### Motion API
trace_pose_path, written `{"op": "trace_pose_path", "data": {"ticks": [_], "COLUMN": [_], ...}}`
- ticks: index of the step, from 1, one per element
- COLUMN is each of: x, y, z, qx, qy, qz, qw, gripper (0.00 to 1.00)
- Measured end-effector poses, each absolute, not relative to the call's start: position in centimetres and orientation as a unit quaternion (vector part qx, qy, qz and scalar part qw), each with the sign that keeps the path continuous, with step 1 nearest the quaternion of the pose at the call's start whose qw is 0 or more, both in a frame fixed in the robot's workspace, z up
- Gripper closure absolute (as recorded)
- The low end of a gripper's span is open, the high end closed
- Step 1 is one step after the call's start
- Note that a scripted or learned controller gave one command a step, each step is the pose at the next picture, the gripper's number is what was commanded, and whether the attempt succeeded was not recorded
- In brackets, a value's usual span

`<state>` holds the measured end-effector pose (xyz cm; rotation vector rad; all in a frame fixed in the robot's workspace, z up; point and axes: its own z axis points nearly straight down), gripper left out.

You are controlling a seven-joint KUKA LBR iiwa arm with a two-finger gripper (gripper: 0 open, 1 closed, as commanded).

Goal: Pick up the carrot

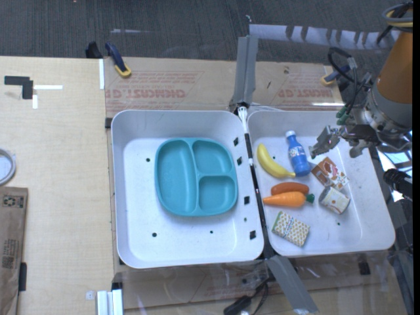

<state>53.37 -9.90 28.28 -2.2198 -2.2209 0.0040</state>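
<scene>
Two white bins sit side by side; the carrot (286,199) lies in the right bin (367,238), just beside a red sausage (290,188) and near a banana (272,163). The gripper (341,143) hovers over that bin's far right, jaws spread, holding nothing.

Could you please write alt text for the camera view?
An orange carrot lies in the right bin among a banana and a bottle; the gripper hovers above it. The left bin holds a teal tray.
</scene>
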Motion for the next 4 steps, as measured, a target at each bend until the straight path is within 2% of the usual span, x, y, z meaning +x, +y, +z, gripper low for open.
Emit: {"op": "trace_pose_path", "data": {"ticks": [1, 2, 3, 4], "x": [49.5, 49.9, 51.2, 51.2], "y": [-9.4, -13.2, -11.2, -11.2], "z": [11.8, 15.8, 9.5, 10.4], "qx": [-0.641, -0.518, -0.426, -0.427], "qy": [-0.768, -0.855, -0.905, -0.904], "qz": [0.0010, -0.0001, -0.0005, -0.0012], "qw": [0.002, 0.000, -0.003, -0.004], "gripper": [0.00, 0.00, 0.00, 1.00]}}
